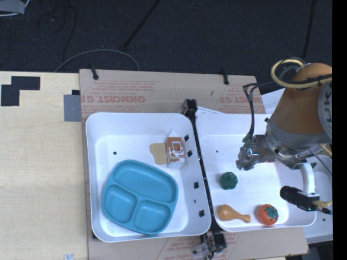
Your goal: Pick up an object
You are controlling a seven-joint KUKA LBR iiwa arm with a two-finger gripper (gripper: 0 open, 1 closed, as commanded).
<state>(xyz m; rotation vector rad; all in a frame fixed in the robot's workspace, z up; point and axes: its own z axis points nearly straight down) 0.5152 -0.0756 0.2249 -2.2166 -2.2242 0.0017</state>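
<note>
In the right bin (217,145) lie a dark green lumpy ball (228,180), a tan drumstick-shaped toy (233,214) and a red tomato-like toy (267,214). My gripper (245,160) hangs over the middle of this bin, just up and right of the green ball and apart from it. I see no object at its tip. The left bin (100,129) holds a blue compartment plate (140,196), a flat tan piece (159,153) and a small white and orange carton (175,150).
A black divider (198,172) runs between the two bins. Both bins rest on a cardboard sheet (141,93) on the pale wooden bench (38,172). The arm's orange band (301,104) rises over the right bin's far right side.
</note>
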